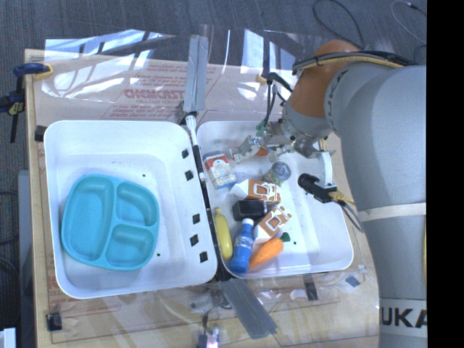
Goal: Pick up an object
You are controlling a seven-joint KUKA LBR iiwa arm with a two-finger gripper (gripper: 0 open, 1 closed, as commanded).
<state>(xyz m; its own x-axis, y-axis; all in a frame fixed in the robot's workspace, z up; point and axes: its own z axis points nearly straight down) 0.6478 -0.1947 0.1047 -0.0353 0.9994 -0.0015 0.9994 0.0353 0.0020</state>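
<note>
Camera view. Two shallow white bins are shown side by side on the bench; the right bin (330, 249) is taken as the landmark. To its left lies the left bin (54, 151), in which a blue divided tray (110, 222) is seen. The grey arm (377, 143), with its orange band (319, 78) above the wrist, is reached in over the far right part of the right bin. The gripper (262, 142) is seen low over the bin's far edge, just beside a small crumpled packet (243, 151); whether it is apart, together or clamped on anything cannot be told, since the tool end is small and cluttered in this view. Nothing can be confirmed as held.

The candidate objects are gathered in the left half of the right bin: a small carton (220, 171) near the far left corner, a round grey cap (278, 172) toward the middle, a black block (249, 209), a yellow banana (223, 235) along the left wall, a blue bottle (243, 246) beside it, and an orange carrot (265, 251) at the near side.

The step in hand is judged to be the approach or descent onto an item at the bin's far side. For the next move, one object must be centred beneath the tool and closed upon cleanly before any lift is attempted.
</note>
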